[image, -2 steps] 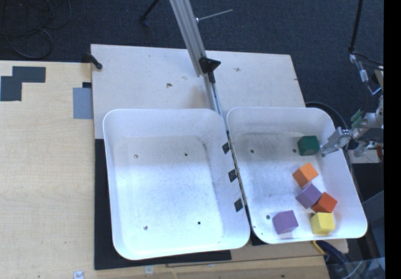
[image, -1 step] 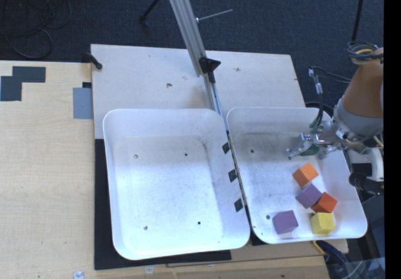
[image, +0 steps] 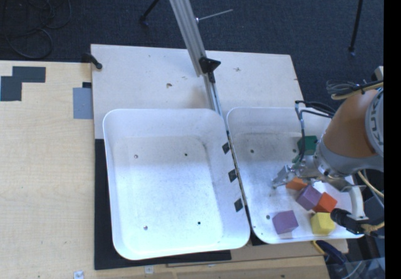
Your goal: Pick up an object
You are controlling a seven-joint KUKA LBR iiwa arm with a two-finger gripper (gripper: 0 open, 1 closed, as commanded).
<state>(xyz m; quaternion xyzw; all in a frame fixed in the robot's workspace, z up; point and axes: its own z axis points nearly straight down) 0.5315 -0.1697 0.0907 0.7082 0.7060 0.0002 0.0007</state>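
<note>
Blocks are seen clustered in the camera view at the near right of the right bin (image: 263, 127): an orange block (image: 296, 184), two purple blocks (image: 308, 197) (image: 285, 221), a red-orange block (image: 327, 202) and a yellow block (image: 322, 224). The end effector (image: 283, 177) is lowered just beside the orange block; whether it is spread or pressed together cannot be told. One block should be centred before closing. The left bin (image: 119, 122) rests on the pale tabletop (image: 144, 74), over dark carpet.
</note>
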